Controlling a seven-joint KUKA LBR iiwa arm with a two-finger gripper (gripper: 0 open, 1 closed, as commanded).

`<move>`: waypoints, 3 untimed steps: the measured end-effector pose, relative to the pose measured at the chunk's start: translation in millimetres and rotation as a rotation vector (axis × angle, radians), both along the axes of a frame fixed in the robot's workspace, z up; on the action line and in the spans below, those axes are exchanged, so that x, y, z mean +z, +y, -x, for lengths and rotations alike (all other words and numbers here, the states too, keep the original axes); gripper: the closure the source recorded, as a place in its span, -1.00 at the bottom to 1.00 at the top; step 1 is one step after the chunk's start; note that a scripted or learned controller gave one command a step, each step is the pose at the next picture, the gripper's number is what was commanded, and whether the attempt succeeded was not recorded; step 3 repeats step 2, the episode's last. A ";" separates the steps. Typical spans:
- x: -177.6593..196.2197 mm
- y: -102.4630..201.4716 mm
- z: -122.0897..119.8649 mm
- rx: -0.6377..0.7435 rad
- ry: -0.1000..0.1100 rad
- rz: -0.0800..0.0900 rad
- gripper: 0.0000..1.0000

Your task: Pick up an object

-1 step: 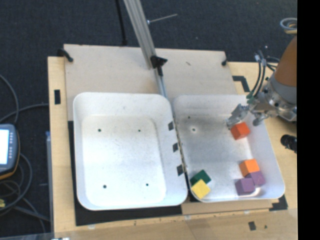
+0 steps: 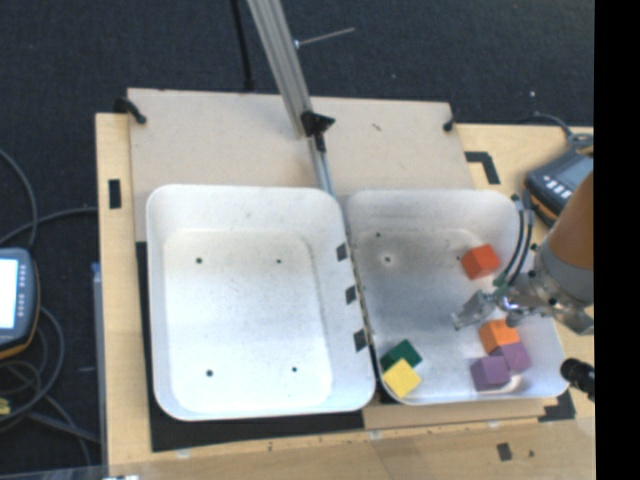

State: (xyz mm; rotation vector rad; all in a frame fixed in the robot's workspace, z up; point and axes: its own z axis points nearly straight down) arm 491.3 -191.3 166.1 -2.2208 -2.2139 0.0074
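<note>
A pale wooden table carries two shallow white plastic bins side by side. The left bin sits at centre frame, the right bin at the right. The grey arm with its orange band enters from the right edge, where most of it is cut off. Its gripper hangs low over the right bin's middle right, grey metal against speckled white, and I cannot tell how it is set.

An orange block lies just above the gripper. A second orange block sits just below it, touching a purple block and a smaller purple piece whose edges blur together. At the bin's lower left corner, a green block is partly covered by a yellow block.
</note>
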 end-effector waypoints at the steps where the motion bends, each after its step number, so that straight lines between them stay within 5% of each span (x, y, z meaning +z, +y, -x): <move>1: -40.0 -20.2 -2.9 0.007 -0.033 0.014 -1.00; 2: -56.9 -21.1 -19.1 0.002 -0.007 0.002 -1.00; 3: -56.9 -21.1 -19.1 0.002 -0.007 0.002 -1.00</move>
